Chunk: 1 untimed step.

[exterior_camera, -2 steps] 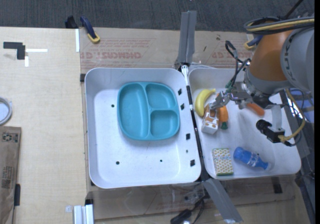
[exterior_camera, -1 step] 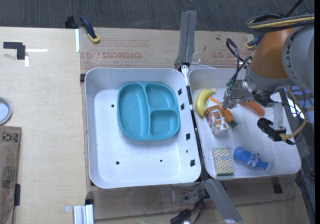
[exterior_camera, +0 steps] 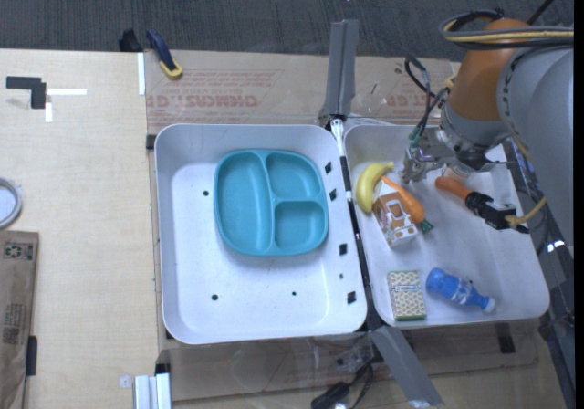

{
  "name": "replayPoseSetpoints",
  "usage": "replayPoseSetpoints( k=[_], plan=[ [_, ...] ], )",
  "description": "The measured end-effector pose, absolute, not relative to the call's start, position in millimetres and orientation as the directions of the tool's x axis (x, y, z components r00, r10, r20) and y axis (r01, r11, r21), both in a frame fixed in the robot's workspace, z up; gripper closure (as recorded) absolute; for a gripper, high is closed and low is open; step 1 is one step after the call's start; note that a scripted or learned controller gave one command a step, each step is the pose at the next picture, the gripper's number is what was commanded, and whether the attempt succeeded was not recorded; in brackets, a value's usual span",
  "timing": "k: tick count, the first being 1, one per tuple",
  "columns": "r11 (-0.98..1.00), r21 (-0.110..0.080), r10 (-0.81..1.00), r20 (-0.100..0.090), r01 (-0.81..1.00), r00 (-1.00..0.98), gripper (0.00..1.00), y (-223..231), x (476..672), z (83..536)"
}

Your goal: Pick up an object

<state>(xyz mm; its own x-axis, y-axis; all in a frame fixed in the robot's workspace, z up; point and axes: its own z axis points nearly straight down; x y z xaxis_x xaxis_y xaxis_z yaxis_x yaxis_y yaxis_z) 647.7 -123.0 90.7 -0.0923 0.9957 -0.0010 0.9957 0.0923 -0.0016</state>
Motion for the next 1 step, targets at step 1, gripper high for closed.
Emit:
replayPoseSetpoints(
  k=[1],
  plan=[
    [0.093,-0.002,0.996,-0.001,0.996,-0.093,0.0,-122.8,647.8,90.7]
  ],
)
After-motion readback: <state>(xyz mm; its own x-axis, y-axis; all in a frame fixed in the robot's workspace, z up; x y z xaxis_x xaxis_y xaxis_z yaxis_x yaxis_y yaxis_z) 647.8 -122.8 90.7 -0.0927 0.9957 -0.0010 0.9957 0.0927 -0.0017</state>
